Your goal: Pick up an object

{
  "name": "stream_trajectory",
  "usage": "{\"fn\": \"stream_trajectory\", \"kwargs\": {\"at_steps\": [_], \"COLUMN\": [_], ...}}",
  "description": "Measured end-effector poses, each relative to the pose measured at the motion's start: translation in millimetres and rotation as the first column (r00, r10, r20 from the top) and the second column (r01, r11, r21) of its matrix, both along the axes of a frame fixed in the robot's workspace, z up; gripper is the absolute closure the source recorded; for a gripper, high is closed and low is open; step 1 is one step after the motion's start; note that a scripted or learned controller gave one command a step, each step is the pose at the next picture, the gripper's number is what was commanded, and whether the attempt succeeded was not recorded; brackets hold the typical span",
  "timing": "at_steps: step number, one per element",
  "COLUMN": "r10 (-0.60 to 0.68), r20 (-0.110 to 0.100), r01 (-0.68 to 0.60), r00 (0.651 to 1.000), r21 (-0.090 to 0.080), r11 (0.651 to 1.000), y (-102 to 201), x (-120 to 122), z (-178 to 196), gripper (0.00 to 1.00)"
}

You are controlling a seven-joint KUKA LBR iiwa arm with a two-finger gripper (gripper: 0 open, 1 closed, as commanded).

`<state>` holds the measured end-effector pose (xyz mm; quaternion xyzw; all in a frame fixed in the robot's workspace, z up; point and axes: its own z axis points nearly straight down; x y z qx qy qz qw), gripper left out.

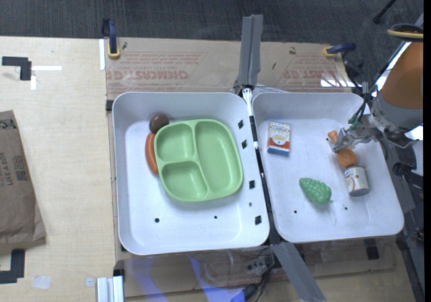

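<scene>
Slanted overhead view of both bins [128,179]

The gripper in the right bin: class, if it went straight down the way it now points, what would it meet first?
Most likely the small orange object, which lies right under the gripper in the right bin. Depth is hard to judge from above, so they may already touch. The can lies just beyond, off that line.
</scene>
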<state>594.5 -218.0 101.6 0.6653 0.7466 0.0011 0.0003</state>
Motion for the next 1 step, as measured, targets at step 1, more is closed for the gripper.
{"fn": "stream_trajectory", "kwargs": {"at_steps": [1], "r10": [-0.092], "r20": [0.000], "r01": [0.092], "r00": [0.996], "r21": [-0.003], "r11": [0.996], "y": [56.2], "x": [44.8], "z": [94.0], "gripper": [1.00]}}
